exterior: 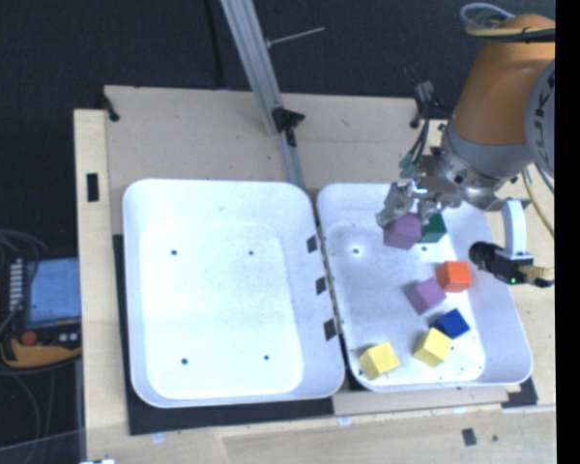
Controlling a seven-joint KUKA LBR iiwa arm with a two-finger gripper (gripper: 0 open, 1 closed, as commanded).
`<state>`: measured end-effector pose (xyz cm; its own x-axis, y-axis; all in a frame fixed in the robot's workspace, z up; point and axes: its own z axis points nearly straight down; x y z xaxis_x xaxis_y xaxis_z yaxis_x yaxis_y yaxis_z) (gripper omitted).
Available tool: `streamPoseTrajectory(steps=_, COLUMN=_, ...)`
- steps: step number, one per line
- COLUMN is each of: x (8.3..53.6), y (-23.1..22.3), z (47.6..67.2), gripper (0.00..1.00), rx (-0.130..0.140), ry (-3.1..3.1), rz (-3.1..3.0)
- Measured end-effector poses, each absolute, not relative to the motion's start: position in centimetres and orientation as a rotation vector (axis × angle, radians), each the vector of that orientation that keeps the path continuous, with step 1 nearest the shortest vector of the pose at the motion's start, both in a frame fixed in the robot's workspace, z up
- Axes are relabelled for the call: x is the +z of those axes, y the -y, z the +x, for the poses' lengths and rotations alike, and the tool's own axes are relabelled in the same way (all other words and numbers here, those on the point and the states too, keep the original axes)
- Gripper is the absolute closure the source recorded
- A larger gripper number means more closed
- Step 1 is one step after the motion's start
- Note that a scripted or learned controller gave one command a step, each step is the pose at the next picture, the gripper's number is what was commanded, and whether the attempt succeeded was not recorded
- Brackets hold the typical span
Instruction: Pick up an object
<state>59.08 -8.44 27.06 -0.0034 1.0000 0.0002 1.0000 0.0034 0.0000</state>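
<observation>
In the camera view, the gripper [404, 213] hung over the far part of the right bin [353, 288], its fingers pinching a purple block [402, 231] that sat directly beneath them, apparently raised off the floor. A green block [433, 226] lay just beside it toward the right edge. Since the held block was already under the wrist, the coming move probably called for a straight lift.

My arm [498, 85] reaches in from the right, orange band above the grey wrist, and my tool [403, 222] points down, fingers clamped on a purple block [402, 231].
</observation>
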Motion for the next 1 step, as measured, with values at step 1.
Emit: streamPoseTrajectory(steps=1, x=26.96, y=3.03, z=57.8, gripper=1.0, rx=-0.001, ry=2.228, rz=-2.212)
